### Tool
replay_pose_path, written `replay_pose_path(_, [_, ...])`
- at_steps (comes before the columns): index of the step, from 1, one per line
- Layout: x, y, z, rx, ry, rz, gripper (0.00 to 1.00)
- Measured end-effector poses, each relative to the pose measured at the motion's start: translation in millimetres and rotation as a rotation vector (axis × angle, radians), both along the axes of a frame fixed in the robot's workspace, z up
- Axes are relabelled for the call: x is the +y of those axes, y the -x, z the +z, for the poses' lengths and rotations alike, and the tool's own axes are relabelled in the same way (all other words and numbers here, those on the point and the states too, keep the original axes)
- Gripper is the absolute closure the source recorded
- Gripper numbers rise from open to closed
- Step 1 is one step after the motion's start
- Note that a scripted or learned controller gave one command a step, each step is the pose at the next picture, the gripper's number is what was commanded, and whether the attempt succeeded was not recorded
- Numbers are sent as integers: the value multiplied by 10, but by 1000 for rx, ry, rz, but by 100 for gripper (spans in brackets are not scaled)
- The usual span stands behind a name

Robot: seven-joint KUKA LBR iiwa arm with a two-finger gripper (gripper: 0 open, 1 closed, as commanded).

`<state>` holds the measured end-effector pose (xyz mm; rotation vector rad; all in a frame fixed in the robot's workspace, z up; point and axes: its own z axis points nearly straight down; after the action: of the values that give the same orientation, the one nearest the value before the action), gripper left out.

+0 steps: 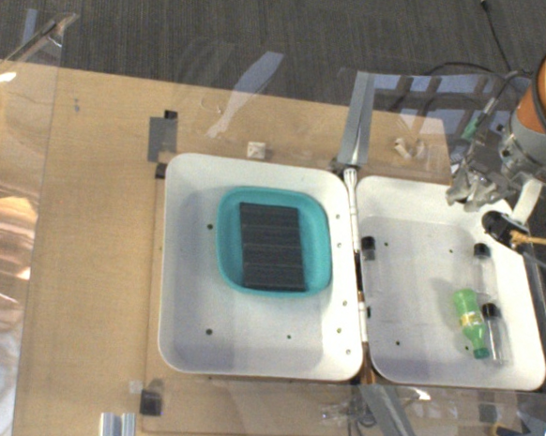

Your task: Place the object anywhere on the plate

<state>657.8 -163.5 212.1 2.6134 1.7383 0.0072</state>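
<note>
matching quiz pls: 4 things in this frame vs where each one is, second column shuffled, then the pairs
Things
1. teal plate
2. green bottle
3. dark ridged block
4. end effector

Places
A. lying on the teal plate
B. lower right of the right bin
C. in the left bin, upper middle
D. over the right bin's upper right corner

Pairs: 1-C, 2-B, 3-A, 4-D

Premises: robotics laboratory. Evidence: wooden bench (83,244) with two white bins (179,337) fixed by metal brackets (356,125), clear guard panels (12,192), exposed cabling (454,71), grey carpet flooring (223,11).
</note>
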Motion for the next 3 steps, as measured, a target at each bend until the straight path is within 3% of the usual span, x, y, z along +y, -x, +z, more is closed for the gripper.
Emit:
replay_pose_path(1, [478,532,-615,3,0,115,100])
replay_pose_path(2, [1210,802,-134,-1,0,166,100])
replay_pose_path(3, [1897,655,19,1,1,413,100])
